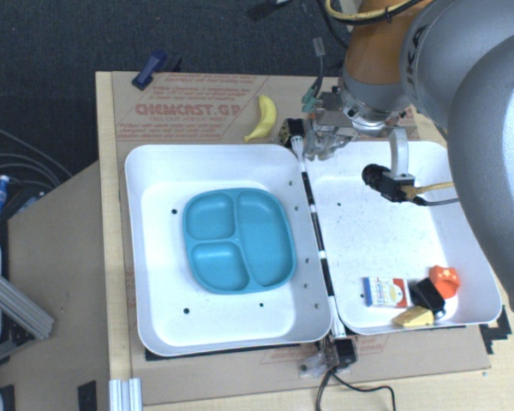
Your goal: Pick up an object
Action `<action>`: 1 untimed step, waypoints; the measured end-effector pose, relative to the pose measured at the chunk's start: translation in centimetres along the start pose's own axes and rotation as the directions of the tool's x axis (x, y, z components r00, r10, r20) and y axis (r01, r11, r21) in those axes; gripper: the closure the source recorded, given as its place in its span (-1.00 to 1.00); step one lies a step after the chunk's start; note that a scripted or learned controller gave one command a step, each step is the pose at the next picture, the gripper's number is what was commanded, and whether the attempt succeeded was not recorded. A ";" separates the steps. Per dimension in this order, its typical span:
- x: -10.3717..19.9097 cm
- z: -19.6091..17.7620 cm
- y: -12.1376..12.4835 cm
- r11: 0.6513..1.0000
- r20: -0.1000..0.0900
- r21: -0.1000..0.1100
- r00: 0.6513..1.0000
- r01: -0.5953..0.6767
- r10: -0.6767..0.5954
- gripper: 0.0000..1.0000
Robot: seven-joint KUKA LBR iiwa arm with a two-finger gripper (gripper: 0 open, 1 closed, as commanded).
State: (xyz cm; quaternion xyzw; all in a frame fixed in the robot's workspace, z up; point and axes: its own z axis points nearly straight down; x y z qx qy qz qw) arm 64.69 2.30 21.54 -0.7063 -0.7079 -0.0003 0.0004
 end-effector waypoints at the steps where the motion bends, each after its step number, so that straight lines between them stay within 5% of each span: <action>1: -0.1 -1.1 0.1 1.000 0.002 -0.002 1.000 0.000 0.000 1.00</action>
